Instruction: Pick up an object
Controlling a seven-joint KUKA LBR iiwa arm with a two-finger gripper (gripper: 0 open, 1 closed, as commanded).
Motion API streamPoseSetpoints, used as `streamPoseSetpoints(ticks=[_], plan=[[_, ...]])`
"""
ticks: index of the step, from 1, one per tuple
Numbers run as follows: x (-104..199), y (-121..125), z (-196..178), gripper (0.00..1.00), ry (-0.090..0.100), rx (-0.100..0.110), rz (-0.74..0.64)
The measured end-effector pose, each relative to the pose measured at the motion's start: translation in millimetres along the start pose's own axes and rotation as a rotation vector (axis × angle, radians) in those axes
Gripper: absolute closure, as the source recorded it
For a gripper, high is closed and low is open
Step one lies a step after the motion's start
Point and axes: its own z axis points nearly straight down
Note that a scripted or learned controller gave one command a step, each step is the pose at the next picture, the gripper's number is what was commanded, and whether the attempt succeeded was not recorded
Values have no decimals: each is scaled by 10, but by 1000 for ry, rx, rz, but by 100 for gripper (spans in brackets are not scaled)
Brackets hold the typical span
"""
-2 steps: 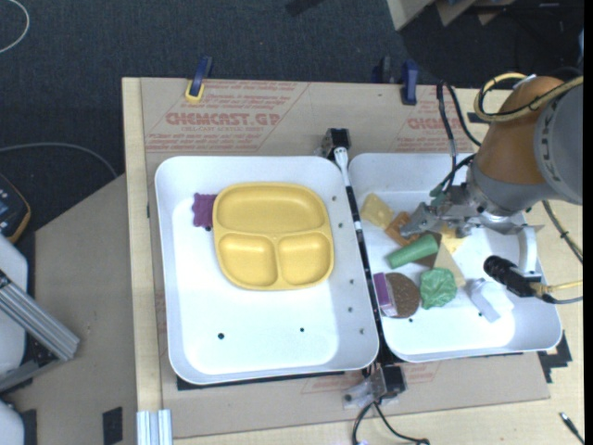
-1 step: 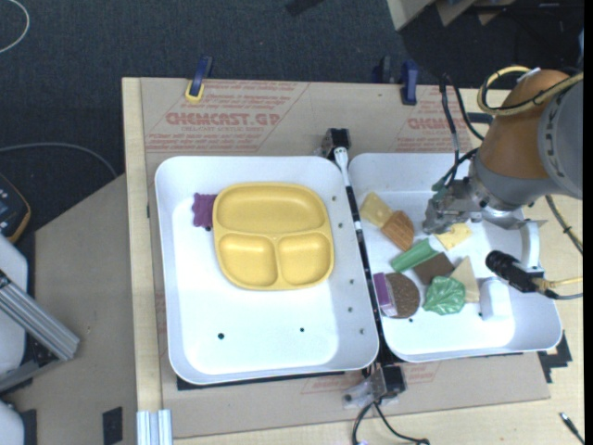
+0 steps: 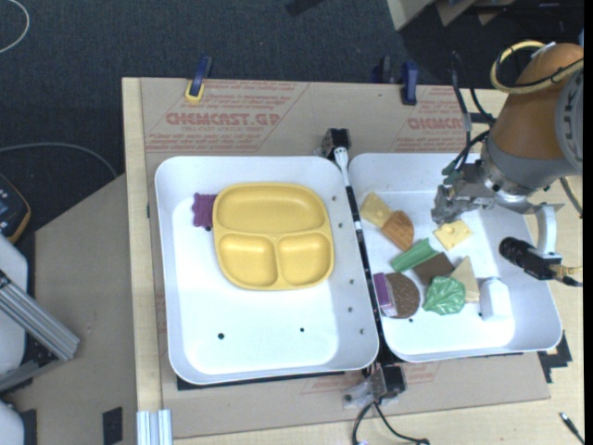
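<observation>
The right bin (image 3: 528, 336) holds several toy food pieces. A pale yellow cheese wedge (image 3: 375, 209) and an orange-brown bread piece (image 3: 399, 229) lie at its left. A green strip (image 3: 413, 255), a brown block (image 3: 432, 269), a green leafy piece (image 3: 445, 296) and a dark brown round piece (image 3: 403, 296) cluster in the middle. My gripper (image 3: 451, 208) hangs over the right bin, just above a yellow holed cheese slice (image 3: 452, 235). Nothing shows between its fingers.
The left bin (image 3: 185, 323) holds a yellow three-compartment plate (image 3: 273, 234) with a purple piece (image 3: 203, 209) at its left edge. A white object (image 3: 492, 298) lies at the right bin's right side. The grey and orange arm (image 3: 537, 109) fills the upper right.
</observation>
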Motion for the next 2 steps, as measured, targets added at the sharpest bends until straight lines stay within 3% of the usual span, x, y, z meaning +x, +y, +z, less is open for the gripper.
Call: streamPoseSetpoints(ticks=[1,2], plan=[[-59,54,-565,100,0,0,0],[-58,62,-714,100,0,-2,0]])
